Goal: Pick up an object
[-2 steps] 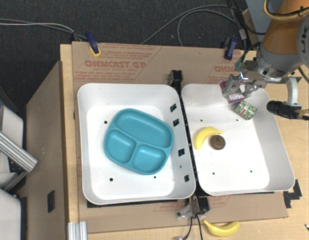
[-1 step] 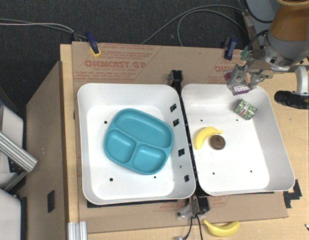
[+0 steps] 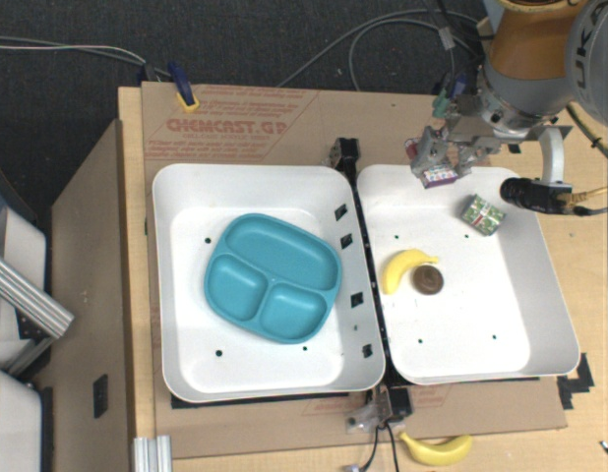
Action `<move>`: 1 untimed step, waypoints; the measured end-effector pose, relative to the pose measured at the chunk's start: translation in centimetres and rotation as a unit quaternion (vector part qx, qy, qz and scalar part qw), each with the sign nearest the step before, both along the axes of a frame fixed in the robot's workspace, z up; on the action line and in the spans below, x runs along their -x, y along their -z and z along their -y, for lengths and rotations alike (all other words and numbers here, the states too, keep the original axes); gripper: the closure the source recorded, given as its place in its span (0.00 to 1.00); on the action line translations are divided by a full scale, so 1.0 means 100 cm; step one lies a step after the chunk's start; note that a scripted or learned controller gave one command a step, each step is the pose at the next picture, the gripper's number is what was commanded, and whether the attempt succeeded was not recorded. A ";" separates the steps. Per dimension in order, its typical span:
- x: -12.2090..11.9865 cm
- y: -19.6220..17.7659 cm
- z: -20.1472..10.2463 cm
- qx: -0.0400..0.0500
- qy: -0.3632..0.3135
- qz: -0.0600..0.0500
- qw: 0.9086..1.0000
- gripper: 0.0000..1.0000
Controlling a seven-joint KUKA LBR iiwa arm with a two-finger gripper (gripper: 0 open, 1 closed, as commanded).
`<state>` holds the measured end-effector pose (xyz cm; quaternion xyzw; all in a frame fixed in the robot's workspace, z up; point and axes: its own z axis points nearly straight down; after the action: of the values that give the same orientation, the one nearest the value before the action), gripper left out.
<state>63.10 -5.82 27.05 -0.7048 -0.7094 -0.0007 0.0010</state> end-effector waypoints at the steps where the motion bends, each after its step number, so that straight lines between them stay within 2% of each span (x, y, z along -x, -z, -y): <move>1: 0.011 0.008 -0.059 0.000 0.000 -0.002 1.000 1.00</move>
<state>61.98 0.13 26.22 -0.7049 -0.7093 0.0005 0.0020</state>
